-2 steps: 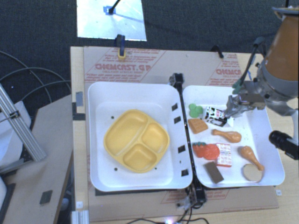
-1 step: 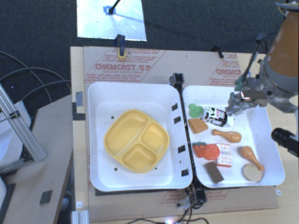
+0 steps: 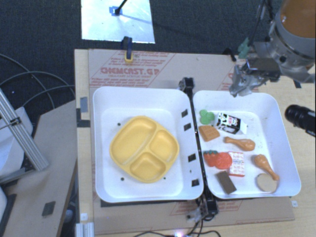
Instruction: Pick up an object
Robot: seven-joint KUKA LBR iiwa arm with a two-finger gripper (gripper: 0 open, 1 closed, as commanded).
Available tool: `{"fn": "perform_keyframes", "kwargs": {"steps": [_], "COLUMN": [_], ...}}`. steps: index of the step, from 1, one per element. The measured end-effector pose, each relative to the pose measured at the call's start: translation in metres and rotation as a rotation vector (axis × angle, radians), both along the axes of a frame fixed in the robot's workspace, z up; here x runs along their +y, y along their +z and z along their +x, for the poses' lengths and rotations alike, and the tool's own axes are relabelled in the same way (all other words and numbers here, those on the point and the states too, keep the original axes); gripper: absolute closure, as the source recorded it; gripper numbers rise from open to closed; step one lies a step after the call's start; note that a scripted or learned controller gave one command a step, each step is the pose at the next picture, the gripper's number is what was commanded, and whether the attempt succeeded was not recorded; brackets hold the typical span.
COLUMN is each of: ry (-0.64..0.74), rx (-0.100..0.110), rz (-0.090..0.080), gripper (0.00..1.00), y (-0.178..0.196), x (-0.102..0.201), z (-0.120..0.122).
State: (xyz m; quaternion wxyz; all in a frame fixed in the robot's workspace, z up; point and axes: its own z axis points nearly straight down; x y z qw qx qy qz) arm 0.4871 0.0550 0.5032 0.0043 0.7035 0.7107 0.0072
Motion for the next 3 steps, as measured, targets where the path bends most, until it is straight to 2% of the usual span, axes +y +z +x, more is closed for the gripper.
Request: {"fn": "perform_keyframes", "kwargs": {"steps": [1,2,3], "ry": [-0.014,-0.006,-0.014], "rx": [0.027,0.01,0.019], "rz": [-0.006,-0.004,-0.006], "gripper": [1.0,1.0,1.0], "y": [-0.138,-0.12,-0.186], "x": [-0.058,-0.055,-0.11], "z": [-0.001,0.001,0.0]}}
